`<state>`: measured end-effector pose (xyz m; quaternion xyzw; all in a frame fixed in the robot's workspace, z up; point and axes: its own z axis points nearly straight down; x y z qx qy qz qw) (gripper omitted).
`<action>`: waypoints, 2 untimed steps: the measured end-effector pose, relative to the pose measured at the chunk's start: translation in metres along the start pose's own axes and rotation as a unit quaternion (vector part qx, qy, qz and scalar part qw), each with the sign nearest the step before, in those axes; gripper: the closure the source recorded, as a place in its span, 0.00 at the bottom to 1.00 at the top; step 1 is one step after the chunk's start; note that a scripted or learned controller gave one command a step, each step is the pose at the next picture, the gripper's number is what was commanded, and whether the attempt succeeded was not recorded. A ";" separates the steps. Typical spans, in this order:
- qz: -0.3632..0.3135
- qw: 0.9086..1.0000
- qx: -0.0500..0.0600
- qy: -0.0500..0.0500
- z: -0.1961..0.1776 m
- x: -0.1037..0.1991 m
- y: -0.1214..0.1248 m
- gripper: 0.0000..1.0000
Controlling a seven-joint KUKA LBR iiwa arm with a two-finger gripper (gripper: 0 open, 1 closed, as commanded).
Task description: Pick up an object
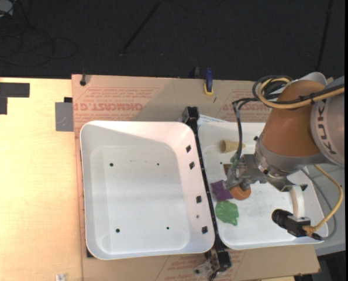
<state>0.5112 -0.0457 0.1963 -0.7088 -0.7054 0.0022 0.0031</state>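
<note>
Arm over right bin (314, 239); gripper (239, 183) low above orange ball (241, 192), beside purple (219, 189) and green (227, 212) items. Jaw state cannot be told.

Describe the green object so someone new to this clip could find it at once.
Start at the right bin, the one under the arm. Near its left wall, toward the front, lies the crumpled green object. It sits just in front of a purple item and an orange ball, and is the only green thing there.
</note>
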 end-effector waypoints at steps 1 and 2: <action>-0.005 1.000 -0.007 0.000 -0.060 0.041 0.075 1.00; -0.005 1.000 0.002 0.001 0.012 0.089 0.035 1.00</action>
